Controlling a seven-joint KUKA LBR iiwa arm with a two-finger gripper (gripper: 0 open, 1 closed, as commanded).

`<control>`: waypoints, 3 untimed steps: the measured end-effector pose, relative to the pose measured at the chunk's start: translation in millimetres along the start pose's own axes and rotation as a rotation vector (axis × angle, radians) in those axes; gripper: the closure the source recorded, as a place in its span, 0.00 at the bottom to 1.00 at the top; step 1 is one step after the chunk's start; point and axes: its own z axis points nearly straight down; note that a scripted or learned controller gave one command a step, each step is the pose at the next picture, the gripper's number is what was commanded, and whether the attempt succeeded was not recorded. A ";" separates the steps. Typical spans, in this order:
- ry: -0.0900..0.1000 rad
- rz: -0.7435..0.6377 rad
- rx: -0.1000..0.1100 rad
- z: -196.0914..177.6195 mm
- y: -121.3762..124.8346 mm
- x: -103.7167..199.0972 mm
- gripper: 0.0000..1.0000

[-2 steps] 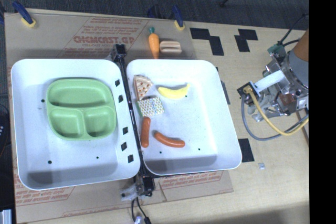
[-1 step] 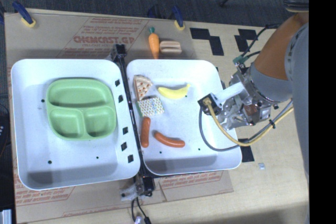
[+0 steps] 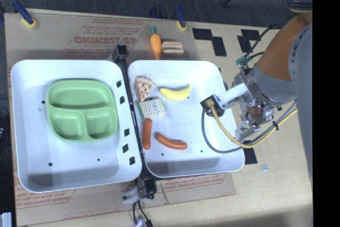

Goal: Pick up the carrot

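**Carrot lies outside the bins as the robot's gripper hangs at the right bin's edge**

At far left, a blue clamp (image 3: 24, 14) pins a printed cardboard sheet (image 3: 106, 34) to the bench. The left bin (image 3: 26, 130) sits on that sheet and holds a green divided plate (image 3: 82, 109), set flat in its upper half.

The right bin (image 3: 212, 154) touches the left one along a row of black clips. Along its left wall, from top to bottom, lie a toy pizza slice (image 3: 143, 86), a speckled green-and-white block (image 3: 153, 108) touching the slice's lower end, and a red sausage (image 3: 147, 133) lying lengthwise down the wall. A second sausage (image 3: 171, 142) lies near the bin's middle, just right of the first. A yellow banana (image 3: 175, 93) rests beside the pizza slice on its right.

The carrot (image 3: 155, 45) is in neither bin. It lies on the cardboard just above the right bin's top rim, near that bin's left corner, green top pointing away from the bin. A toy bun (image 3: 172, 48) sits just beside it on the right, and a second blue clamp (image 3: 180, 19) stands just beyond.

At right, the grey arm (image 3: 284, 74) reaches in, its gripper (image 3: 253, 116) hanging over the right bin's outer rim. It is well apart from the carrot and from every toy in the bin. Whether it is open or closed cannot be made out from this angle, and nothing can be seen in its grasp.
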 end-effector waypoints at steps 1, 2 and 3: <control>-0.001 -0.027 0.001 109.3 27.6 6.5 0.00; -0.003 -0.033 0.004 99.5 27.2 6.9 1.00; 0.001 -0.039 0.000 36.9 -7.6 2.1 1.00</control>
